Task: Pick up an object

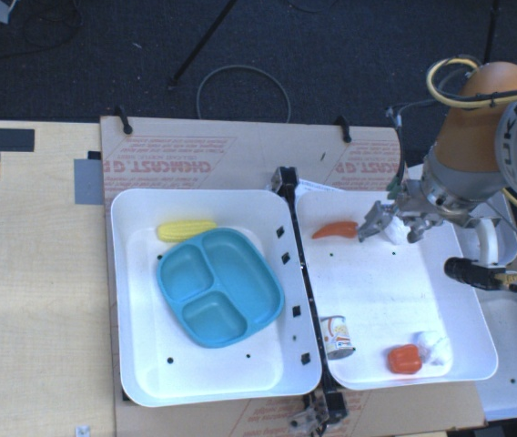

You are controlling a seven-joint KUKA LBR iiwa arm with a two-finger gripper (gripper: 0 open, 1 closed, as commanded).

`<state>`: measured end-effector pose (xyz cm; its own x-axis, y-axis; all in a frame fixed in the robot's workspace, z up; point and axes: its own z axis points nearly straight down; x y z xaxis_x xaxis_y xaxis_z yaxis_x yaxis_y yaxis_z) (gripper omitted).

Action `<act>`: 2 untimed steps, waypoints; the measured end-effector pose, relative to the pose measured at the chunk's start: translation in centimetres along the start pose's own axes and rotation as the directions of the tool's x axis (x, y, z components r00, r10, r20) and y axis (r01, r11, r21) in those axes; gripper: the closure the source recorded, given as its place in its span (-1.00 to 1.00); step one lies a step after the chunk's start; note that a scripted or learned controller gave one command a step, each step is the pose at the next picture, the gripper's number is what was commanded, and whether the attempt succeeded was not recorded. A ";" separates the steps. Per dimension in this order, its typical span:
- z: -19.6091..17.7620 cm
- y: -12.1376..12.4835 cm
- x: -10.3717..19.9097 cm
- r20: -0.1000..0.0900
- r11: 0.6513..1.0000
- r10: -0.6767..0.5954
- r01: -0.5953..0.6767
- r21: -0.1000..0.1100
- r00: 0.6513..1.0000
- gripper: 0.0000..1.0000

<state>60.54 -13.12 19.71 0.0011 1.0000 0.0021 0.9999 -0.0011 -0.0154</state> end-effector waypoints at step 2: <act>5.7 0.3 -0.1 0.001 1.000 -0.002 0.002 -0.007 1.000 -1.00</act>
<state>60.77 -13.22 14.05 -0.0006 1.0000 0.0015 1.0000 0.0007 -0.0088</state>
